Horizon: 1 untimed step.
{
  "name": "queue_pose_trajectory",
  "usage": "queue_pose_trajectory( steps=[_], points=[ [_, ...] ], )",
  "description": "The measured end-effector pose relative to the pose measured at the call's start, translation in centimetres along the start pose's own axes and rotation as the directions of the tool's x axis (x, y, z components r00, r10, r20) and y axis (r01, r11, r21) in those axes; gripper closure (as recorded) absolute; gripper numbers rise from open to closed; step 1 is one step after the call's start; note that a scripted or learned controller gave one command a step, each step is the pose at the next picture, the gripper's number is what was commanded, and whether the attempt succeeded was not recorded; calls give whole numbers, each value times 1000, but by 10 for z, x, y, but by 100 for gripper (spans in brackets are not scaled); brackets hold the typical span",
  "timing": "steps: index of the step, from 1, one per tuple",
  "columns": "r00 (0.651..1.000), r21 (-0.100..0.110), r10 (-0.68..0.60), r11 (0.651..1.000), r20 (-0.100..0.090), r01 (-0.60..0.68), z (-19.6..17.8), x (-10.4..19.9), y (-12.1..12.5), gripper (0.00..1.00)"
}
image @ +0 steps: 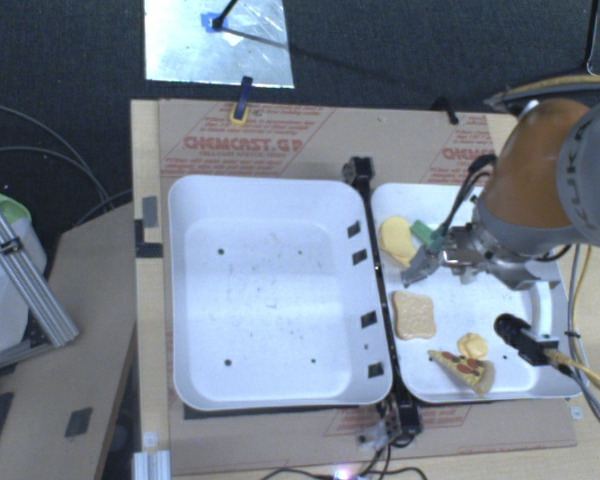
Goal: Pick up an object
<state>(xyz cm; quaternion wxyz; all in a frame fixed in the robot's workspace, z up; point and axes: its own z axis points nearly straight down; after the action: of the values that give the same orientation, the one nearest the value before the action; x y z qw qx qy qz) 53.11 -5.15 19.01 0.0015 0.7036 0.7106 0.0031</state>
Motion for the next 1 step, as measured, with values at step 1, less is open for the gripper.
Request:
queue_pose_trajectory(
  steps=[1],
  points=[
    [1000,1,2,1000,2,-2,-5,-4,3,100]
  ],
)
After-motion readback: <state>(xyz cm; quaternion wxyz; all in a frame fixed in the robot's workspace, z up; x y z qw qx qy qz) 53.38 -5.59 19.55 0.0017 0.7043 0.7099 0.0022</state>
